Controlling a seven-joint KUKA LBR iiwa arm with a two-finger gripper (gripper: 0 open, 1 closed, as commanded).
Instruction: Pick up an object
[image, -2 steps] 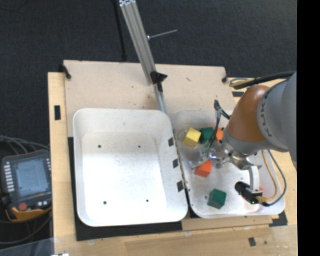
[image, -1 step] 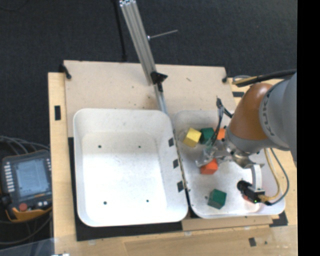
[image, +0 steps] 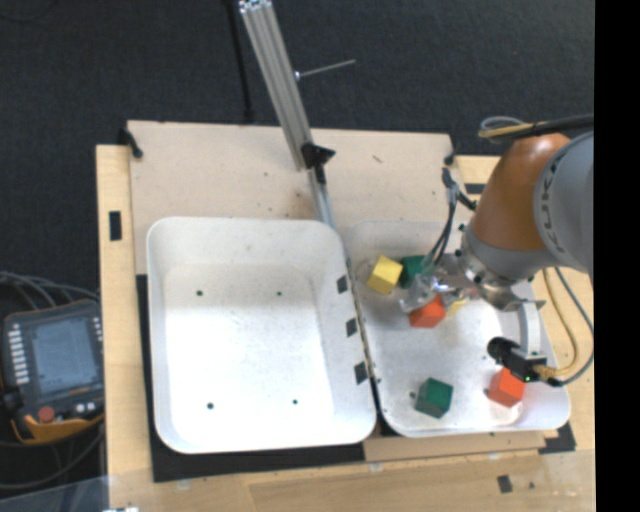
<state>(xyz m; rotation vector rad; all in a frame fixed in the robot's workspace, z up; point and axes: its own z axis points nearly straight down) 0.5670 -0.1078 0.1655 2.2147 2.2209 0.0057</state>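
1. Nearest the camera, a green block (image: 434, 397) and an orange block (image: 506, 387) lie untouched in the right bin (image: 470, 425).
2. Gripper (image: 432, 296) sits low over another orange block (image: 427, 313), beside a yellow block (image: 384, 274).
3. Jaws: cannot tell, so the lift looks not yet done.

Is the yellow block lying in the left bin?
No, the yellow block lies in the right bin, near its upper left corner, beside the rim shared with the left bin.
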